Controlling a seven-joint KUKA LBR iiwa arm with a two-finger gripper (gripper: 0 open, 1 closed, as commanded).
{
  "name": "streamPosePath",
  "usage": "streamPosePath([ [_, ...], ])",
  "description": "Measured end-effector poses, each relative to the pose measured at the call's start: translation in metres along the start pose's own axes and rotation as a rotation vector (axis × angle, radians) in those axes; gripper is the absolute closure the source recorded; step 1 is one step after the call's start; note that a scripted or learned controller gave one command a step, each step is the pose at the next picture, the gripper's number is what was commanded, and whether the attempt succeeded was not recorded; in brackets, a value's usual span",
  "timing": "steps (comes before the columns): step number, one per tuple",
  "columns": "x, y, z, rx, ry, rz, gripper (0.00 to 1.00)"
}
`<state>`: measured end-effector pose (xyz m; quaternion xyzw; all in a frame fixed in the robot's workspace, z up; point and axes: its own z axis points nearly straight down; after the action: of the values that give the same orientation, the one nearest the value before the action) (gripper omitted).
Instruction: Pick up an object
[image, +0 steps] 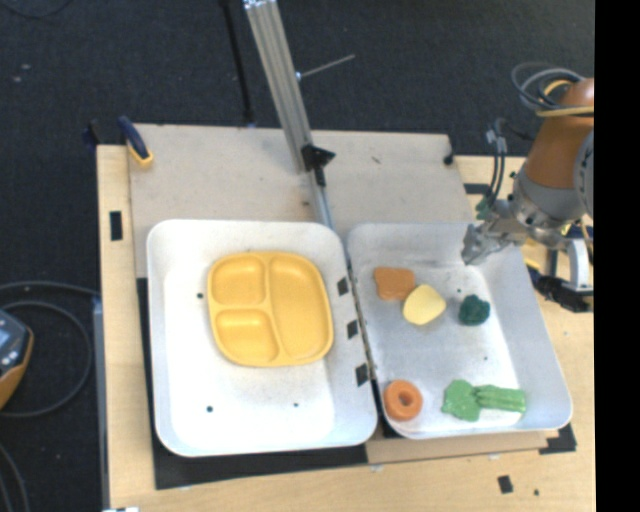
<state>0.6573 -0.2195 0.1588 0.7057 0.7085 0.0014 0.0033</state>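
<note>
While hovering over right bin upper right corner, gripper nothing visibly between fingers; open or shut, cannot tell. Nearest object: dark green piece, just below gripper, toward bench front.

— What carries everything?
— A pale tan wooden counter, set on dark carpet.
— And directly on it?
— Two shallow white plastic bins: the left bin toward nine o'clock, the right bin toward three o'clock, edges touching. A blue-and-yellow clamp sits at eleven o'clock.
</note>
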Motion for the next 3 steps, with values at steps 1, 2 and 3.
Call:
streamPosePath([
  [1, 0.000, 0.001, -0.045, 0.000, 0.000, 0.000, 1.00],
  [2, -0.001, 0.002, -0.067, 0.002, 0.001, -0.002, 1.00],
  [3, 0.046, 0.004, -0.079, 0.004, 0.003, -0.003, 1.00],
])
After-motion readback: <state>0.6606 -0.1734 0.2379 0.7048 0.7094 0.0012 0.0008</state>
